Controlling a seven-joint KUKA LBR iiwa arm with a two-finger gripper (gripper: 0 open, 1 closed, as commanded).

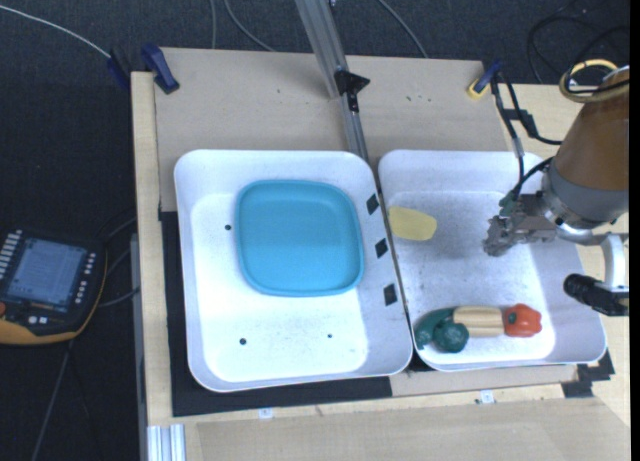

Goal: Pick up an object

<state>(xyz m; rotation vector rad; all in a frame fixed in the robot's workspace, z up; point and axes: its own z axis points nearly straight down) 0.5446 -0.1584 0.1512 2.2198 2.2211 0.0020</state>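
Camera view, slanted down on a wooden table [260, 99] bearing two shallow white bins side by side. Left bin [200, 279]: a turquoise square plate [300, 237] lying flat near its middle, plus a few small dark specks on the bare floor. Right bin [440, 269]: a pale yellow piece [412, 223] near the left wall, just beside the divide; along the near wall a row of three touching things, namely a dark green lump [441, 333], a tan cylinder [478, 321] and a red piece [521, 320]. Grey arm with orange band [598, 139] reaching in from the right, tool [502, 234] low over the right bin's upper right part, well apart from the yellow piece and the row of three; fingers blurred and small, spread or pressed together impossible to tell, nothing seen between them. Blue clamps [158, 67] at the table's far corners, a metal pole [318, 19] rising between the bins, a handheld pendant [45, 279] with a lit screen off to the left, its writing too small to read. No legible brand or label anywhere.
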